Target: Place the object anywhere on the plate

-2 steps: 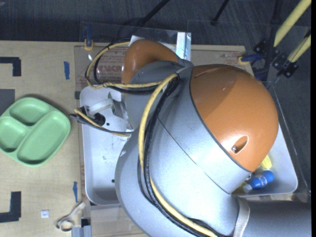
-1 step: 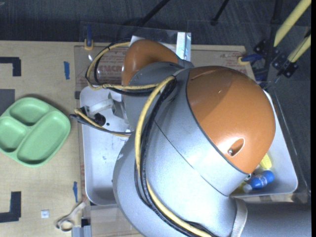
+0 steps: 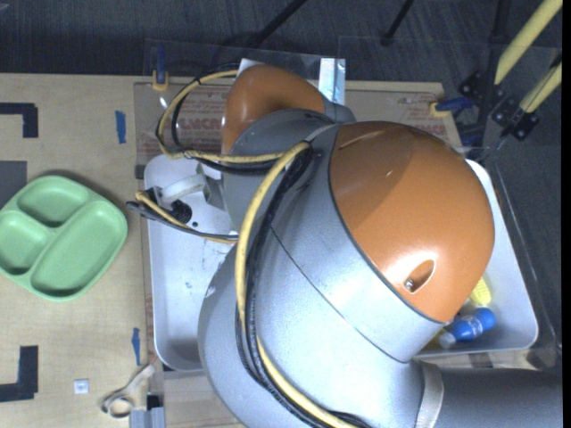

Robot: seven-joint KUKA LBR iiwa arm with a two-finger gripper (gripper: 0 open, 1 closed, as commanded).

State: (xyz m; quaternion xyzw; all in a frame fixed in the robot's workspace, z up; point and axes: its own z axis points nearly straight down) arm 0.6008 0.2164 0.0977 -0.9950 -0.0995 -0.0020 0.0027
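No words, brands or nos. can be read. At abt 1 o'clock a small label (image 3: 412,102) on the bench edge has print too tiny to read. The arm (image 3: 393,239) shows no letters.

Dark grey carpet floor (image 3: 89,16) spans the top of the frame; the pale wooden tabletop (image 3: 80,96) fills the left.

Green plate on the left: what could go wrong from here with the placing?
1. The arm covers most of both bins, so I cannot confirm any object is held; a release may drop nothing.
2. The green plate sits outside the bins, so the carry must clear the left bin's wall.
3. The yellow cable looped near the wrist could snag.
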